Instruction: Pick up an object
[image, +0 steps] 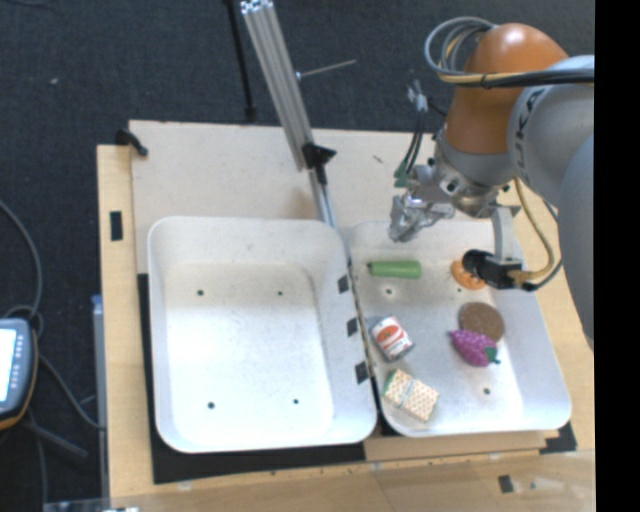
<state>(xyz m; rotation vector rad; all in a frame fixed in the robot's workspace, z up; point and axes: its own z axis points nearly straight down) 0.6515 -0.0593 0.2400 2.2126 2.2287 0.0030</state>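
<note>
- Gripper (403, 228): upper centre-right of frame, above right bin's far rim; finger spread cannot be told; nothing seen held.
- Right bin (520, 400): green cylinder (394, 268) just below gripper, orange piece (463, 275), brown disc (481, 320), purple grapes (473, 346), red-white can (391, 338), patterned box (411, 395).
- Left bin (170, 250): bare white floor.

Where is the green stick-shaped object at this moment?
The green stick lies in the right bin, near its far left corner. The gripper is just above it in the picture, and the small can is nearer the camera.
</note>
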